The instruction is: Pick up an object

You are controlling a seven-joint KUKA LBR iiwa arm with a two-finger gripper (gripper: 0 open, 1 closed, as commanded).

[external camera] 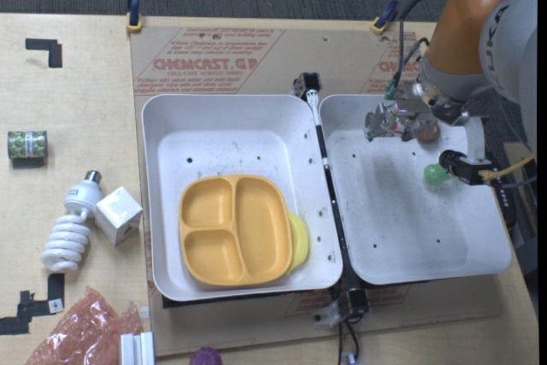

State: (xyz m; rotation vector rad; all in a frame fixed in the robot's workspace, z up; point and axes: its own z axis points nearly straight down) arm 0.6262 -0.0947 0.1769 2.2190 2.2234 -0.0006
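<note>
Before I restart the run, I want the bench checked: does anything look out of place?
Mostly tidy. A yellow thing sits wedged under the divided plate's right edge in the left bin, and a light bulb lies loose outside the bins.

1. Two bins sit side by side: the left bin [162, 132] and the right bin [402, 261].
2. A divided plate [235, 228] lies in the left bin's near half.
3. A small ball [437, 174] lies in the right bin, near its right wall.
4. The gripper [386, 122] hangs over the right bin's far part, left of the ball.
5. A bulb [70, 222] and a cube [118, 214] lie on the bench, left of the bins.
</note>
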